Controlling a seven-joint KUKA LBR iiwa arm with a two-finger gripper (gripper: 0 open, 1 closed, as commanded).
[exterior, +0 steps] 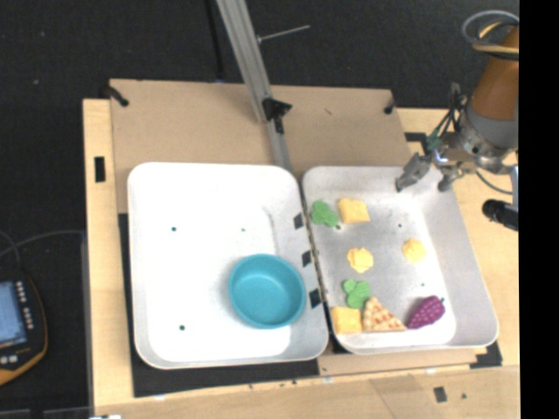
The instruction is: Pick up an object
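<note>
Camera view: the gripper point(427, 175) hangs over the right bin's point(463, 260) one o'clock corner, fingers spread with nothing between them. Toy foods lie inside: a green piece point(325, 214) at eleven o'clock, what looks like purple grapes point(425, 312) at five. A blue bowl point(265, 291) sits in the left bin point(175, 260).

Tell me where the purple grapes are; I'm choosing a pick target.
The purple grapes lie in the right bin, near its front right corner, just right of the pizza slice.
</note>
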